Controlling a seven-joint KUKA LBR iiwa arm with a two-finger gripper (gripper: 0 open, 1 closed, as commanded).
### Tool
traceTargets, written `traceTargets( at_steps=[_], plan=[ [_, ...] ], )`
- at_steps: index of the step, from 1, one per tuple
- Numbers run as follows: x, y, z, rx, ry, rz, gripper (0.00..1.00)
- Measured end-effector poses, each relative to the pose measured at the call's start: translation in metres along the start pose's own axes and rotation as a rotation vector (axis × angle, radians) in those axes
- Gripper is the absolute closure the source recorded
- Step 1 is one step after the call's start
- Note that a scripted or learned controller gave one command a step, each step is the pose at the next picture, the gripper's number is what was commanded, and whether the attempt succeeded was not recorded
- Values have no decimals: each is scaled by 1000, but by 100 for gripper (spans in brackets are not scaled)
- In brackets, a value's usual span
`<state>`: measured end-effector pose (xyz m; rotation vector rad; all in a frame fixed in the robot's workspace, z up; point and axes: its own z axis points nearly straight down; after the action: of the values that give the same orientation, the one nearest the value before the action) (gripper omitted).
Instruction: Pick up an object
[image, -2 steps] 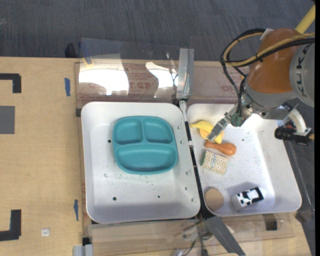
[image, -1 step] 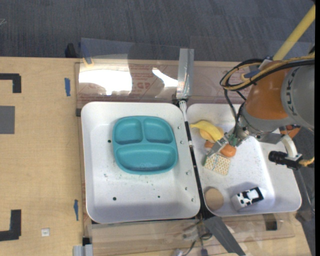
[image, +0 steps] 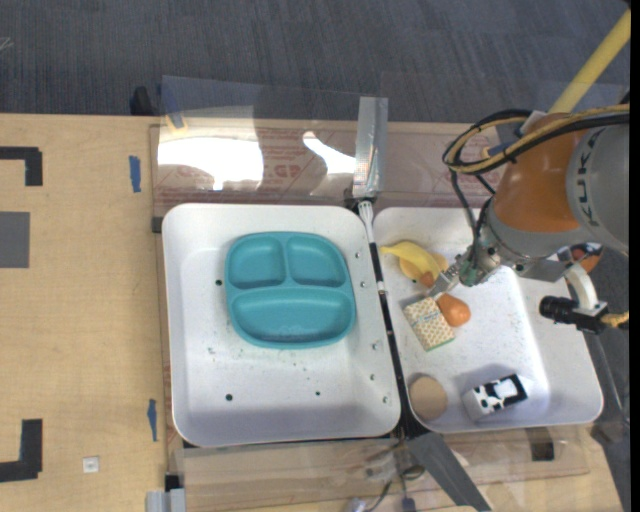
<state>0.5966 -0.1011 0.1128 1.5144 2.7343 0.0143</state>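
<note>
Camera view: gripper (image: 447, 285) low in right bin (image: 560, 395), grip state unclear, beside banana (image: 412, 258), carrot (image: 455, 311), box (image: 430, 323); egg (image: 428, 396) and cow (image: 496, 394) near front rim; teal tray (image: 290, 288) in left bin (image: 200, 380).

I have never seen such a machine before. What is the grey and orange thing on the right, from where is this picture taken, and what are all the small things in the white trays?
The grey and orange thing is a robot arm. It reaches in from the right, and its hand is at its lower tip. The picture comes from one fixed camera above the bench, looking down at a slant.

On the bench stand two shallow white bins. The left bin holds a turquoise divided plate. The right bin holds several small things: a yellow banana, a small orange ball, a patterned cream block, a tan egg-shaped thing and a black-and-white toy.

The hand hangs low over the right bin, close to the banana and the orange ball. I cannot see anything between its fingers, so I would not say that it holds something.
</note>
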Motion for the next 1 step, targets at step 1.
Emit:
traceTargets(
  at_steps=[1],
  plan=[
    [-6,1,14,0,-1,-9,100]
  ],
)
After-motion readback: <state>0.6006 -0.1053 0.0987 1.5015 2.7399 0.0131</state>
